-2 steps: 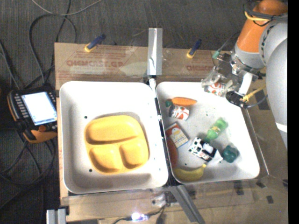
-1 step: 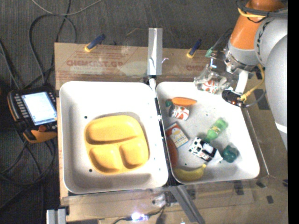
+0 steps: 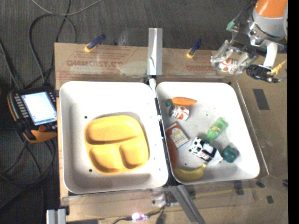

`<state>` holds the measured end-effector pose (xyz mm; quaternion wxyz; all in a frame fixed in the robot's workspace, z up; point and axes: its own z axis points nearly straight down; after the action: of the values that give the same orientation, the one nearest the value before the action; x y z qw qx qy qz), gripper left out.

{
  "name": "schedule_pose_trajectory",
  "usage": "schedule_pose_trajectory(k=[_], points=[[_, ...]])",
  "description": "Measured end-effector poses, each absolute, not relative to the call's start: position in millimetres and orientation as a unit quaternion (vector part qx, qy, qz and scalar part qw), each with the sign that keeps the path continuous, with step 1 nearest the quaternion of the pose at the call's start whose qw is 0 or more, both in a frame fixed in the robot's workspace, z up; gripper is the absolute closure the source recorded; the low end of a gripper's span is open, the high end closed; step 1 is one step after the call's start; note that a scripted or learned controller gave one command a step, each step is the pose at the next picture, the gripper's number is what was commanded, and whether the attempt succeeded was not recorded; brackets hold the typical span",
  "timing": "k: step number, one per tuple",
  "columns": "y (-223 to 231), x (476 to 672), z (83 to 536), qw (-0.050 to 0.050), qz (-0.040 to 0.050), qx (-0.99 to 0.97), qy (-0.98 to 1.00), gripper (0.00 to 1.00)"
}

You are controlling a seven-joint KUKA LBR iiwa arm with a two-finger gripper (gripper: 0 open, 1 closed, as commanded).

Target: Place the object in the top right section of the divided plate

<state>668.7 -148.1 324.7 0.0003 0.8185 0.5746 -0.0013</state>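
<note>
A yellow divided plate (image 3: 117,143) lies in the left white bin (image 3: 70,125), with one long section at the back and two smaller ones in front. My gripper (image 3: 228,62) hangs high beyond the back right corner of the right bin (image 3: 243,125), over the cardboard. A small white-and-red object (image 3: 229,66) shows between its translucent fingers, and the gripper is shut on it. The arm's orange band (image 3: 273,1) is at the top right.
The right bin holds a carrot (image 3: 183,101), a white-red can (image 3: 180,112), a small carton (image 3: 177,135), a green bottle (image 3: 216,129), a teal object (image 3: 230,153), a black-white toy (image 3: 202,148) and a banana (image 3: 190,173). A pendant (image 3: 35,107) lies at the left.
</note>
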Motion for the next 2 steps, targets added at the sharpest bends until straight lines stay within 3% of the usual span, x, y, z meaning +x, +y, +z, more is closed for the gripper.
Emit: schedule_pose_trajectory(k=[1,2], points=[[-138.7,631.1,420.4,0.0,-0.0018,0.856,0.517,1.0],[-139.1,631.0,420.4,0.001,-0.0022,0.856,0.517,0.0]])
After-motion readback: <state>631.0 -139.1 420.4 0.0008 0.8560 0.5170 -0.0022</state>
